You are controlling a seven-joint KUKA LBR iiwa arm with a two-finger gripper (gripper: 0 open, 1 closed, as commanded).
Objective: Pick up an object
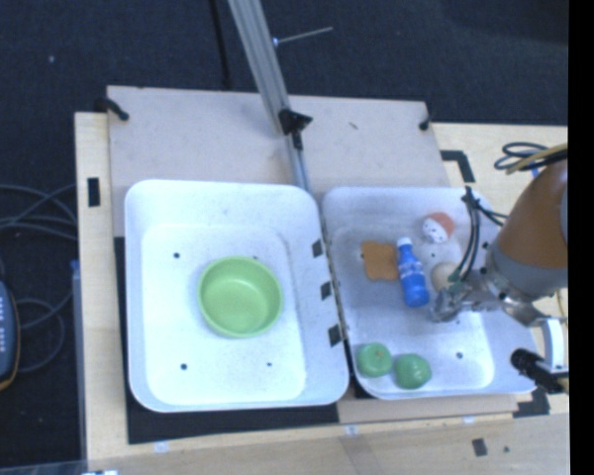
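Camera view has the pincer (pixel 445 310) low just right of the blue bottle (pixel 411 275), seemingly for a grab; its state I cannot tell.

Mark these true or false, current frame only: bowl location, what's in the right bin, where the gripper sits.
1. The green bowl sits in the left bin. True.
2. The blue bottle lies in the left bin. False: it lies in the right bin, beside a brown flat piece.
3. Two green round objects rest near the right bin's front edge. True.
4. The gripper hangs over the green bowl. False: it is down in the right bin, just right of the blue bottle.
5. The green bowl lies upside down. False: its hollow faces up.
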